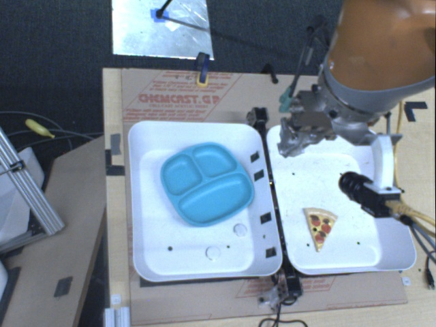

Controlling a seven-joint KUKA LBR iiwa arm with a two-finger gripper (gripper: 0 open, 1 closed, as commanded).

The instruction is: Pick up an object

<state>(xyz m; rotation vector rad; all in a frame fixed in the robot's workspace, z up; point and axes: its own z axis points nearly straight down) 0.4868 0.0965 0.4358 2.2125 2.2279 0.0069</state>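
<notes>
We see the gripper (294,142) over the far left corner of the right bin (354,264), close to the wall it shares with the left bin (146,251). We cannot tell how far open it is. The toy pizza slice (320,227) lies on the right bin's near floor, well apart from the gripper, with bare white floor around it. A blue divided plate (206,182) sits in the left bin.
</notes>
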